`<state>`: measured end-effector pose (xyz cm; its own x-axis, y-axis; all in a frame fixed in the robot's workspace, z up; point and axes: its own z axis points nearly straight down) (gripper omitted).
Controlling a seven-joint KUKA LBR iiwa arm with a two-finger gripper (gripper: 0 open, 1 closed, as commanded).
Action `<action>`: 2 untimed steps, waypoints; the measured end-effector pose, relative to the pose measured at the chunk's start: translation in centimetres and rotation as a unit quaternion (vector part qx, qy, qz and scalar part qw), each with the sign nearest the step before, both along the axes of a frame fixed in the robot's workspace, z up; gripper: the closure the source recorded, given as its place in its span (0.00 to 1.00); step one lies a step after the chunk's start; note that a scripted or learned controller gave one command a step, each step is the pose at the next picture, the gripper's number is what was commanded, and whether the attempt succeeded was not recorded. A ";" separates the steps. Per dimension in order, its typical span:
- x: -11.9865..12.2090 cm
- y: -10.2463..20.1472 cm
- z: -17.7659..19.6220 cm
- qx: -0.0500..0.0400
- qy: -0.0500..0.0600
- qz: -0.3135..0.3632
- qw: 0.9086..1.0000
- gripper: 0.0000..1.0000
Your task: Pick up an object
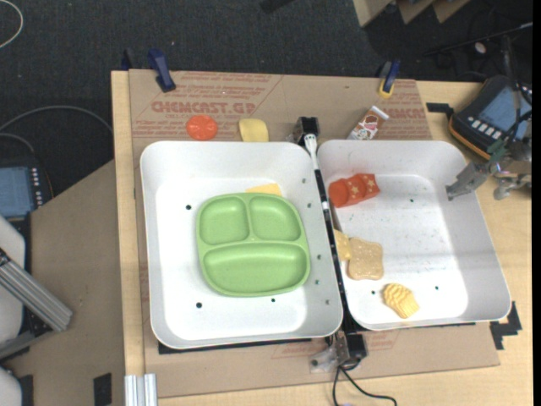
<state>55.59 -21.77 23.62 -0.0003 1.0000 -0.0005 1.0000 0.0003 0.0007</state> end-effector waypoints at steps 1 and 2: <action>0.4 13.3 -7.0 0.004 0.004 0.006 1.000 0.00; 8.4 12.6 -15.7 0.000 0.000 0.001 1.000 0.00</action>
